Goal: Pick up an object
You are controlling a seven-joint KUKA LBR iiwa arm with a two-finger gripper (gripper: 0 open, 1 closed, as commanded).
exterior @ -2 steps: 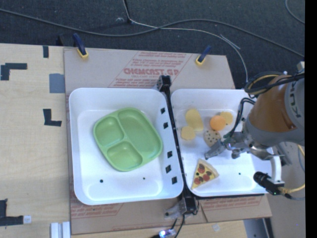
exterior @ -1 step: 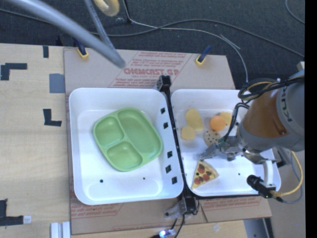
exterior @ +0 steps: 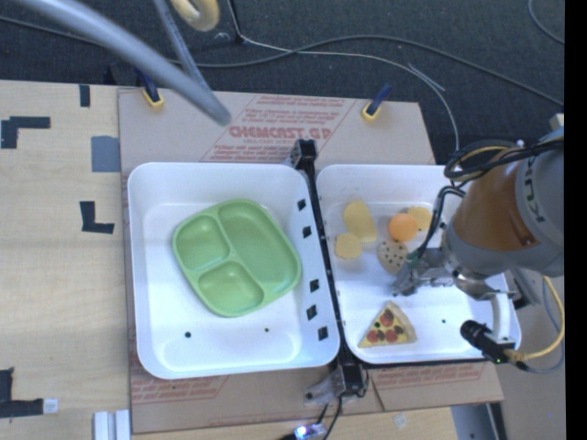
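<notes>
A: Where does the pick stand?

B: Not done, by my reading. The arm [exterior: 500,214] reaches in from the right over the right bin [exterior: 440,342], and the pincer [exterior: 410,278] is down low among the toys, just beside a speckled cookie-like piece [exterior: 393,257].

A: Is it holding anything?

B: I cannot tell. The pincer's tip is dark and small against the white floor, and nothing is plainly lifted. Every item I can see looks to be resting on the bin floor.

A: What are the candidates?

B: In the right bin: two pale yellow pieces [exterior: 354,229] toward the divider, an orange ball [exterior: 403,225] close to the arm's side, the speckled piece just below it, and a pizza slice [exterior: 389,326] nearer the front edge. The speckled piece is nearest the pincer, so I judge it the likely target.

A: And the left bin?

B: It carries a green divided plate [exterior: 237,256], well apart from the arm.

A: So what remains?

B: Securing a grip and raising something clear of the bin. That is the whole task, and none of it is shown as complete.
</notes>
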